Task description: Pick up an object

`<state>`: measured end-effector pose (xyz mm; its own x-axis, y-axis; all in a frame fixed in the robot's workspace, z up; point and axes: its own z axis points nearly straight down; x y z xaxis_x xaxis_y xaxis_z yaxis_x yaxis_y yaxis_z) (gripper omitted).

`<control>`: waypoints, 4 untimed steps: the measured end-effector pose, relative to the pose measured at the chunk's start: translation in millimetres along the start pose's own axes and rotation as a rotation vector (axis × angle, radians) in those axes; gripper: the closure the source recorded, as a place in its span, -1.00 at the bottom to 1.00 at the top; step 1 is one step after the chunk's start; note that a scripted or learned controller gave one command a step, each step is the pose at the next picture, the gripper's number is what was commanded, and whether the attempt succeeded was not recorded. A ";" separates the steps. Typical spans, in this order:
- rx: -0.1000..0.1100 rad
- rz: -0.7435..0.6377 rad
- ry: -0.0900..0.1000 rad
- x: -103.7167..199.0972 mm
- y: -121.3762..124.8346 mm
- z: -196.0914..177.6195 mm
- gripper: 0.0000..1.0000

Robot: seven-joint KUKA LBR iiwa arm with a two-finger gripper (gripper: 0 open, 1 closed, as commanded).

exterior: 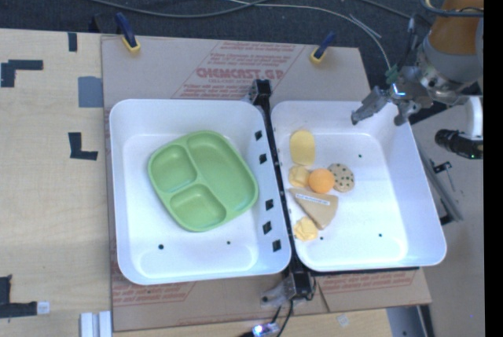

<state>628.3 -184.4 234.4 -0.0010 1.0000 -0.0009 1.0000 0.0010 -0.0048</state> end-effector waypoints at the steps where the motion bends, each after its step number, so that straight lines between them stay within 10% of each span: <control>1: 0.001 0.000 0.001 9.7 -5.0 56.8 -1.00; 2: 0.001 0.000 0.000 3.3 -0.6 105.9 -1.00; 3: -0.003 -0.002 -0.001 3.9 0.5 92.6 1.00; 4: -0.008 0.000 0.000 4.3 -1.9 49.7 1.00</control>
<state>626.1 -180.2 184.7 -0.0014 1.0000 -0.0006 1.0000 0.0014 0.0029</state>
